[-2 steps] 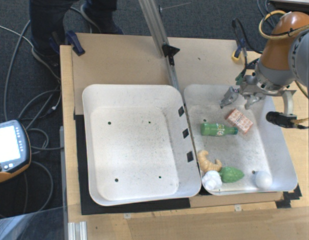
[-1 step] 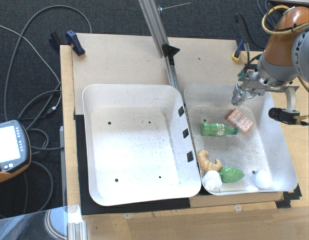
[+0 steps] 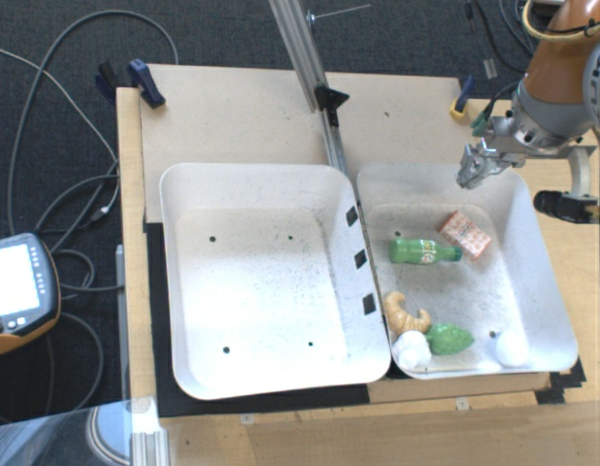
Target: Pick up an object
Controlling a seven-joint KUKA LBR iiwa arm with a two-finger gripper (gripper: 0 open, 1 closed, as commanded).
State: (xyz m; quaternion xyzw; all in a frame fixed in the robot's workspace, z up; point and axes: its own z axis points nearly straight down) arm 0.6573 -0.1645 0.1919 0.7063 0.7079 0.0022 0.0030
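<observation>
Gripper (image 3: 473,170) hangs at the upper right of the frame, above the far rim of the right bin (image 3: 548,289); whether its fingers are apart or together cannot be told. Two white bins sit side by side, and the left bin (image 3: 183,202) takes the frame's middle. Six things lie in the right bin: one green bottle (image 3: 424,251) on its side, label unreadable, one pink box (image 3: 465,234), one tan croissant-shaped piece (image 3: 404,312), one green lump (image 3: 449,338), two white balls (image 3: 412,349) (image 3: 511,348).

Green bottle (image 3: 425,251) on its side mid right bin (image 3: 538,260), pink box (image 3: 465,234) just beside it.
</observation>
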